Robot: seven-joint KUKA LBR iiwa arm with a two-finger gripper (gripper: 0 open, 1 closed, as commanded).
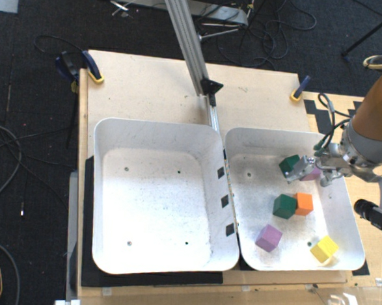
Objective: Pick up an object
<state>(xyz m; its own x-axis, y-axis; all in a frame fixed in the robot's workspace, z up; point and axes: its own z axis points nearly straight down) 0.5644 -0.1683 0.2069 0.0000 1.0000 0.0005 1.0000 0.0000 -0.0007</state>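
Two shallow white bins sit side by side on a pale wooden bench [150,87]. The left bin [155,198] shows a speckled white floor. The right bin [256,153] holds five small blocks. A slanted metal rail [189,41] descends from 12 o'clock to the seam between the bins.

The arm [376,122], grey with an orange band, enters from 3 o'clock and bends down over the right bin's 1 o'clock corner, its wrist tilted toward 9 o'clock. The gripper [305,171] hangs low there; its fingers look spread, with a dark green block [288,164] touching the 9 o'clock side of the fingertips, though whether the block lies between the fingers cannot be told.

Near the bin's centre a second green block [284,206] sits touching an orange block [304,203] at its 3 o'clock side. A purple block [269,237] lies at 6 o'clock of that pair, rotated so one corner points toward 6 o'clock. A yellow block [325,250] rests at the 5 o'clock corner, just beside the rim. The blocks are near-cubic, so no long axis is evident.
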